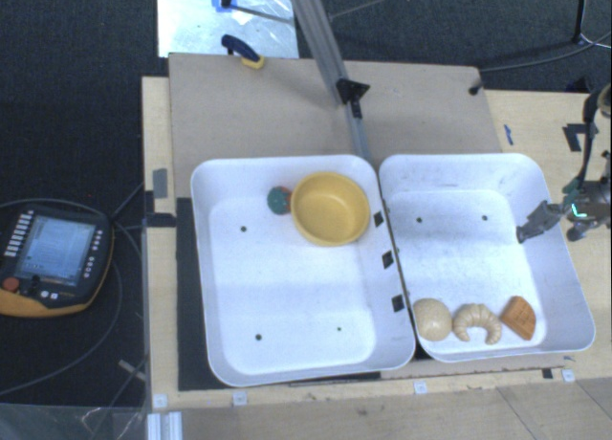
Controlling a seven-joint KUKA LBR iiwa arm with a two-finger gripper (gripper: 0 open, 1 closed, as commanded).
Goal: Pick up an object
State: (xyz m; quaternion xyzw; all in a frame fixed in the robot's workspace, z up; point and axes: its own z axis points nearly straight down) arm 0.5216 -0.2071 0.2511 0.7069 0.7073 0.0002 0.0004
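The hand (550,218) is seen at the right bin's (459,201) right edge, and nothing is held in it. Whether it is spread cannot be told. The croissant (478,322), bread roll (431,319) and toast (519,317) are found below it, toward the bin's near wall.

A robotics lab or test cell; a plywood counter (411,103) carries two shallow white bins (220,333) on dark carpet; a teach pendant (53,258) with screen and cable lies on the floor at left; a metal tripod leg (320,32) crosses the top; loose cables trail at right.
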